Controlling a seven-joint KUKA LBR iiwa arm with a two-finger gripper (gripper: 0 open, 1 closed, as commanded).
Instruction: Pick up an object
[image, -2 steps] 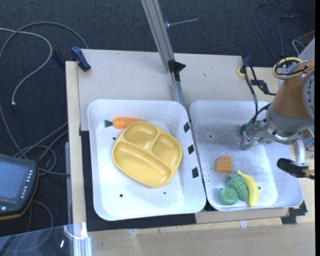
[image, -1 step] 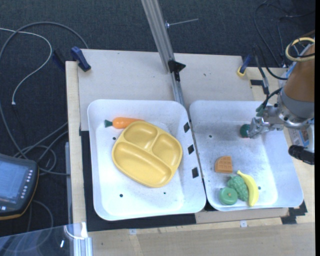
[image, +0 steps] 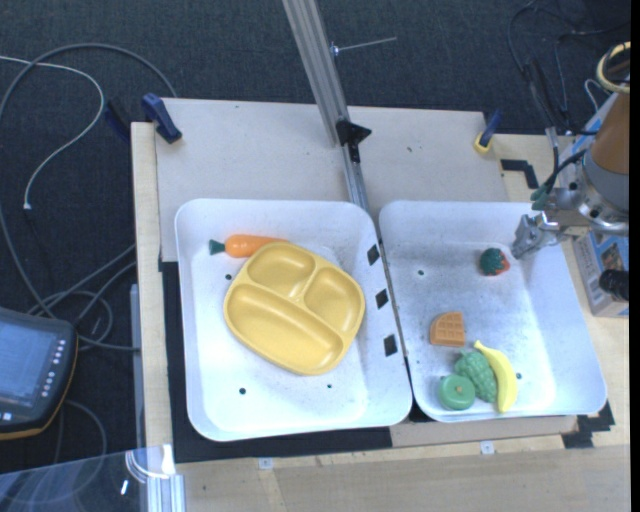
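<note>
Claw (image: 527, 238) above right bin (image: 560, 330) on bench (image: 250, 150), dark floor

My bench (image: 250, 140) is a pale board sitting over dark carpet, with a blue clamp (image: 160, 117) gripping its back left corner and another clamp (image: 487, 133), blue and yellow, at the back right. Two shallow white bins sit right on it side by side, the left bin (image: 200, 300) and the right bin (image: 560, 340), touching along the middle. A silver metal rail (image: 330, 90) runs slanted from the back edge down to where they meet.
</note>
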